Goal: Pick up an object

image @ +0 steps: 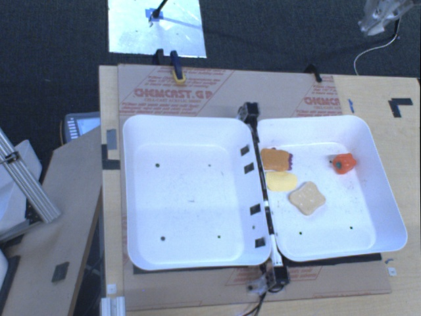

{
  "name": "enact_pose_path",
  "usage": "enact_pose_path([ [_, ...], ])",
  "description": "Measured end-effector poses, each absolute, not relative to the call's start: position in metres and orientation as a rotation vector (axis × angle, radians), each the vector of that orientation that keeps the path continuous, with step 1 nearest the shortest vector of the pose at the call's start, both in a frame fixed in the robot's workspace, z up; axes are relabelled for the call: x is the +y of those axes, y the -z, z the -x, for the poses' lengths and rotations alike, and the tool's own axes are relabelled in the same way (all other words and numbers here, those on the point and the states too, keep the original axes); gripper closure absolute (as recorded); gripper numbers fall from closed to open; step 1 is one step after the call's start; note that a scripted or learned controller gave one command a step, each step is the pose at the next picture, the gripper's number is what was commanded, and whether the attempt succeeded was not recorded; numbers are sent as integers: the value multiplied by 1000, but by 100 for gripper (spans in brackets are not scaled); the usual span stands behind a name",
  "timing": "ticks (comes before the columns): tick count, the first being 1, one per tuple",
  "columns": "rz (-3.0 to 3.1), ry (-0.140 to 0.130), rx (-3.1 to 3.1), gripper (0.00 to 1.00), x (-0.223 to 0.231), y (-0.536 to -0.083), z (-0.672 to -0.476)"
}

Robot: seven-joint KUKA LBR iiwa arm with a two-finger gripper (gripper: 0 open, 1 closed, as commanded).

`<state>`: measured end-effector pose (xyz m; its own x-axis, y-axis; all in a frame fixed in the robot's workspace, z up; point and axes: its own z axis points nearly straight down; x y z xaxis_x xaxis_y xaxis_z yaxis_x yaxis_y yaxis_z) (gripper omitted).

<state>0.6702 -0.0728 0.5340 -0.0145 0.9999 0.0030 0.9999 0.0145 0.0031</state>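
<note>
White plastic, the left bin (187, 193) sits beside the right bin (329, 189). In the right one, near its left wall, lie an orange piece (275, 159), a yellow slice (281, 182) touching below it, a tan toast (306, 198), then a red pepper (343, 163) apart. My gripper (381, 8) hangs top right over the floor, well apart from them; its state I cannot tell.

Two white bins side by side on bench: left bin (191, 127), right bin (368, 143), inner walls touching, black clips along seam. Cardboard sheet (217, 91) with red lettering under both bins. Yellow clamp (177, 76) at cardboard's far edge. Shiny metal plate (156, 18) on dark carpet beyond bench's far-left corner. Aluminium rail (23, 183) off bench's left edge.
</note>
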Motion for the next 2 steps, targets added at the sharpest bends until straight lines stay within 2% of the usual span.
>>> enact_pose_path([
  [1,-2204,-9,2240,100,37,-535,-668],
  [2,-2208,-6,2236,100,117,-531,-668],
])
